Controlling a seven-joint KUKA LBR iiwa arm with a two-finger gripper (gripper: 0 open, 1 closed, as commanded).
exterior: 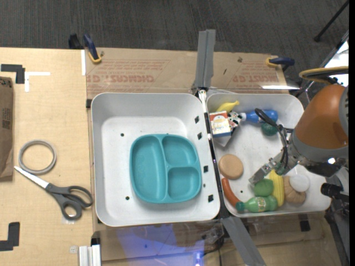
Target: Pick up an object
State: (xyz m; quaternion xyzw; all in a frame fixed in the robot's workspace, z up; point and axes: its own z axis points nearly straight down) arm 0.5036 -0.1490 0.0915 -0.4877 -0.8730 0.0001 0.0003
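The grey arm with the orange band enters from the right and reaches down into the right-hand shallow white plastic bin (248, 143). Its two-finger gripper (265, 173) is low in that bin, at the top edge of the cluster of toy food in the bin's lower right part. Whether the fingers are apart or together cannot be told from this view, and no item is seen between them.

Contents of the right-hand bin, placed relative to the gripper:
- A yellow toy corn cob (278, 186) lies just below and right of the gripper, close to or touching it.
- A round green toy vegetable (263, 188) lies directly below the gripper.
- A green plastic bottle-shaped toy (257, 205) lies below that, along the bin's near wall.
- A red toy sausage (228, 190) lies to the lower left.
- A tan round bread-like disc (231, 166) lies to the left, apart from the gripper.
- A small red-and-white printed carton (221, 124) and a yellow toy banana (227, 105) lie well above and to the left, near the far wall.
- A blue-handled toy with a dark teal end (265, 118) lies above.

The left-hand white bin (108, 148) holds a teal three-compartment plastic tray (165, 167). On the bench, well left of both bins, lie grey-handled scissors (58, 193) and a roll of clear tape (37, 156).
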